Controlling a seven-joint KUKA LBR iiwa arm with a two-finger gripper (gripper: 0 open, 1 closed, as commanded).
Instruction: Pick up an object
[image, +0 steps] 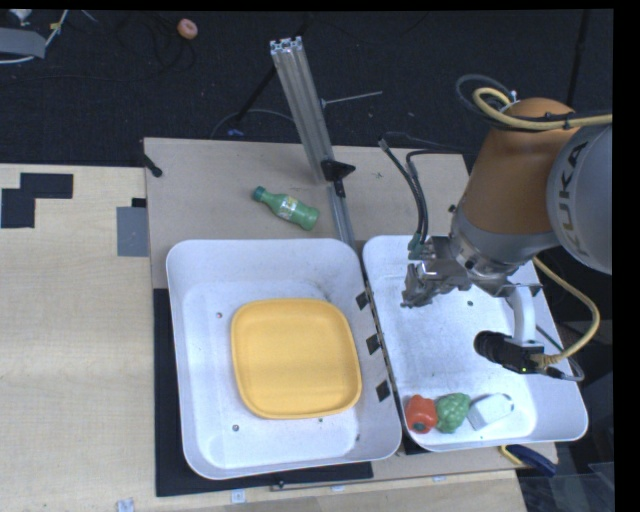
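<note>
Right bin (560, 425), near corner: red piece (421, 413), knobbly green piece (453, 411) and white piece (490, 410), touching in a row. Probably light, rigid, smooth plastic; the green one's rough sides would give the best grip.

Hand (422, 290): above the bin's far end, well apart from the pieces, pointing down; whether spread or closed, cannot tell.

Left bin (190, 290): yellow plate (295, 357).

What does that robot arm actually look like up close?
The arm is grey with a broad orange band above the wrist and dark lettering on its side. Yellow and black cables loop around it. At its end sits a small, dark metal tool.
</note>
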